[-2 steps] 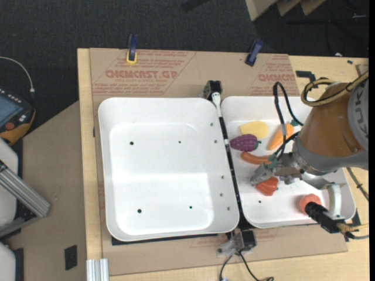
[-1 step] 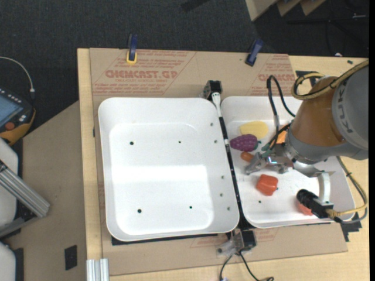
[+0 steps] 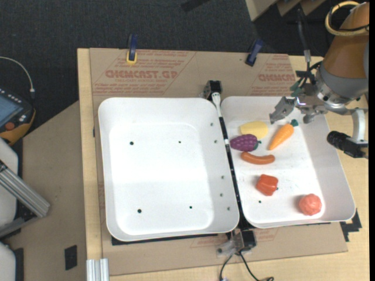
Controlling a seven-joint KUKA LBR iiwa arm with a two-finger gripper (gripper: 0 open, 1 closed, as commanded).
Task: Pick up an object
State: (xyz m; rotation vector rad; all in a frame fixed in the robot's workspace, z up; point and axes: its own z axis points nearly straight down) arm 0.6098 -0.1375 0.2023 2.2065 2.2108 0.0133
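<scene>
The right bin (image 3: 334,174) holds several toy foods. An orange carrot (image 3: 281,136) lies tilted near the back, beside a pale yellow piece (image 3: 254,128) and a purple grape bunch (image 3: 244,142). A red sausage (image 3: 257,158) lies below them, a red pepper (image 3: 267,184) further forward, and a pink strawberry (image 3: 310,204) near the front right corner. My gripper (image 3: 292,110) hangs over the back of the right bin, just above and behind the carrot, with its fingers spread and nothing between them.
The left bin (image 3: 117,157) sits beside the right one, joined by a black hinge strip (image 3: 227,151). Both rest on a cardboard sheet (image 3: 176,69) held by blue clamps (image 3: 132,50). The arm's grey body (image 3: 345,69) looms at the right.
</scene>
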